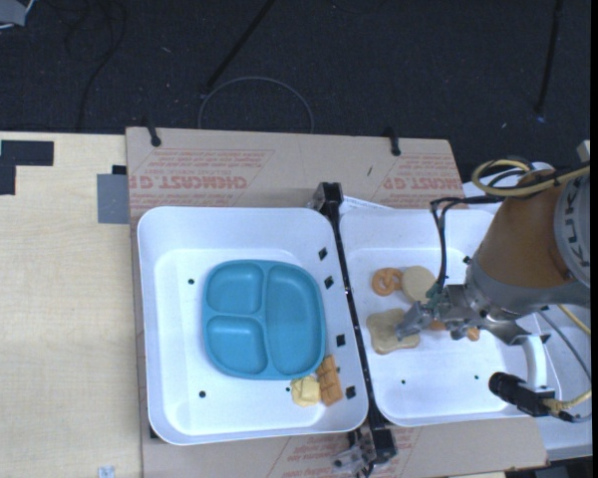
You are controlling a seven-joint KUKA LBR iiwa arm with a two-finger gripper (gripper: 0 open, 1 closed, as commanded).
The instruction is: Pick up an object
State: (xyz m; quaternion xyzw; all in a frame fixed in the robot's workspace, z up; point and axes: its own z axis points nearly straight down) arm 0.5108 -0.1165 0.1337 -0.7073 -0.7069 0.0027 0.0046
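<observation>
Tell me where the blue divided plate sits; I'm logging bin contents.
The blue divided plastic plate lies in the left white bin, with small yellow and orange food pieces at its lower right edge.

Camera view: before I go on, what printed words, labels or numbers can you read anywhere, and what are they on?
Red print on the cardboard sheet behind the bins: repeated lettering, upside down from this camera and too blurred to read with confidence.
More red print on the cardboard's front edge: too small and blurred to read.
Dark letters on the arm's grey body at the right: cut off at the edge, unreadable.
No readable text on the white bins or the blue divided plate.
</observation>
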